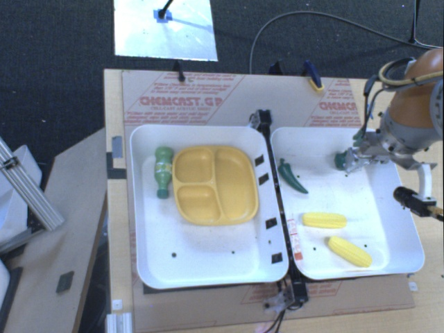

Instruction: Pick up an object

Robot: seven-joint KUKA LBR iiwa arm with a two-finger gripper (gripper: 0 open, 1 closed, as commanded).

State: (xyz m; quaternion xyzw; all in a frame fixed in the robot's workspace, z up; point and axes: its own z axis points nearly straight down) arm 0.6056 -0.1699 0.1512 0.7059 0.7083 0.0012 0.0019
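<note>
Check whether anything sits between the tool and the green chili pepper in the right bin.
Nothing visible does. The tool is low over the right white bin; the green chili pepper lies toward the divider, bare bin floor between them. The two yellow corn cobs lie nearer the front.

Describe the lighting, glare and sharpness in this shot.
Camera view: even overhead light with soft, short shadows under the yellow divided plastic plate and two yellow toy corn cobs; bright glare washes out the metal sheet at top; focus is mildly soft, and the gripper looks blurry.

Green pepper: you see it lying left of the gripper.
Corn cobs: two, yellow, below it.
</note>
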